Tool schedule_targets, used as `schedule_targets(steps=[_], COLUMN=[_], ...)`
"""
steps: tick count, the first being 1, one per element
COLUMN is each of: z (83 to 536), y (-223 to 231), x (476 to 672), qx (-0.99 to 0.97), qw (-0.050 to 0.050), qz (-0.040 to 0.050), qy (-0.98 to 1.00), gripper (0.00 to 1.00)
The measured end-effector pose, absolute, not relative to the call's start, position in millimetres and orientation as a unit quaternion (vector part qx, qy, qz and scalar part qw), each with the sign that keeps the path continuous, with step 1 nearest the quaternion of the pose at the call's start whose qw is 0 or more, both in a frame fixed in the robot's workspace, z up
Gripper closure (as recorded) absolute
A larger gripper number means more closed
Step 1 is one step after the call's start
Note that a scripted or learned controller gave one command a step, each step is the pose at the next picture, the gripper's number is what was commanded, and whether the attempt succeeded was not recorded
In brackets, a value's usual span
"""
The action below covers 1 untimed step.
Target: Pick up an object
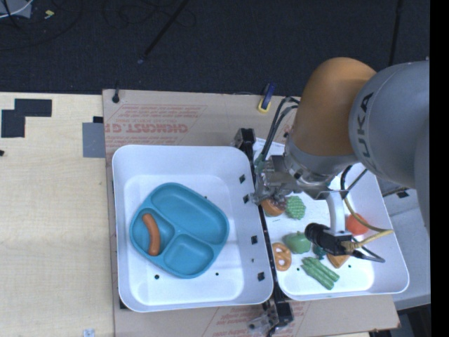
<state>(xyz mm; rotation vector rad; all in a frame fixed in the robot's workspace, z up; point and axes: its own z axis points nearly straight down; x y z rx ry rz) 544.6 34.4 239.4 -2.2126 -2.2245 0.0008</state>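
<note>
Currently, nothing is seen lifted. The left bin (126,188) is taken up by a blue plate (189,220) with three compartments, and a sausage (151,234) lies in its left one. That side is well apart from the arm, so it is judged out of play for this try.

The gripper (270,192) is set low at the far-left corner of the right bin (393,276), close to the wall shared by the two bins. It is placed right over an orange piece (272,206), which is taken as the likely target. Contact cannot be confirmed. Whether the gripper is released or clenched cannot be told, since it is hidden under the wrist.

Just right of the orange piece sits a knobbly green piece (295,208), close enough that it could be nudged. Nearer the camera lie a pretzel (282,256), a smooth green piece (297,242) and a long green piece (320,272). These are loosely scattered, not stacked. A red piece (356,223) lies furthest right.

The shared wall is judged the main risk, because little clearance is left on that side.
</note>
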Motion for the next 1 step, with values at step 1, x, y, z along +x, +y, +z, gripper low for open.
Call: schedule_targets(steps=[1], z=[233.2], y=[74.1], x=[535.2], qx=[-0.706], qw=[0.002], qz=[0.0011], qy=[-0.708], gripper=[1.0])
